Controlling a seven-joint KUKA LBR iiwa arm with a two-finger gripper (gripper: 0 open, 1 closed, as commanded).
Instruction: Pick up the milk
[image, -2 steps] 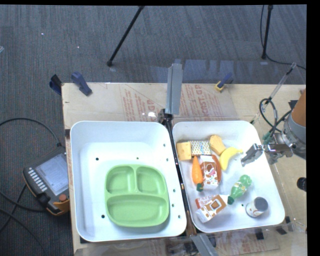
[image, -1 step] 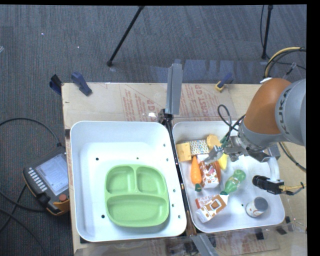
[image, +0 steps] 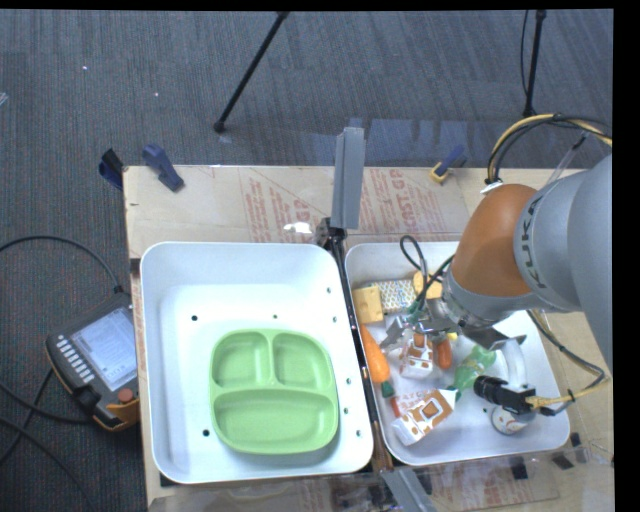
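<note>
1. The milk (image: 424, 412), a white-and-orange carton, lies flat at the lower centre of the right bin (image: 556, 420), long axis running lower-left to upper-right.
2. The gripper (image: 428, 335) sits just above it in frame; whether it is spread or pressed together cannot be told.

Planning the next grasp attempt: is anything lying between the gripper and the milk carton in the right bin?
Nothing visible lies between them. The gripper is right above a small carton; the larger milk carton lies apart, toward the bin's near edge, uncovered.
</note>
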